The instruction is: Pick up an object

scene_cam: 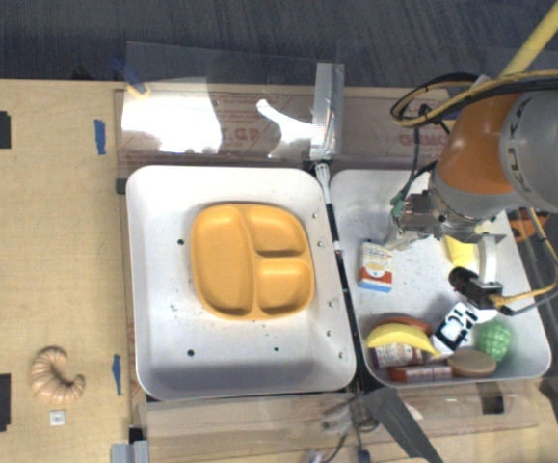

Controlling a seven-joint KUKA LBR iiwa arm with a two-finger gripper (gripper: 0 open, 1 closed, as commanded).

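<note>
The wooden counter (47, 258) carries two shallow white bins side by side. The left bin (153, 336) holds an orange divided plate (252, 258), one big compartment on its left and two smaller ones on its right. The right bin (529, 355) holds the loose objects, and the grey arm (539, 152) with its orange band reaches over the bin's upper half. The jaws (409, 222) hang near the bin's upper left part; whether they are open or closed cannot be told, and nothing shows between them.

Just below the jaws lies a small white carton (377, 264) with red and blue print, its long axis running roughly top to bottom. A banana (401, 337) lies near the bottom left corner, long axis left to right, curved over a bottle (404, 357) beside it. To their right sit a brown round thing (473, 363), a green ball (493, 339) and a black-and-white block (455, 324). A yellow piece (462, 253) lies under the wrist. On the counter at lower left rests a tan curled toy (57, 374).
</note>
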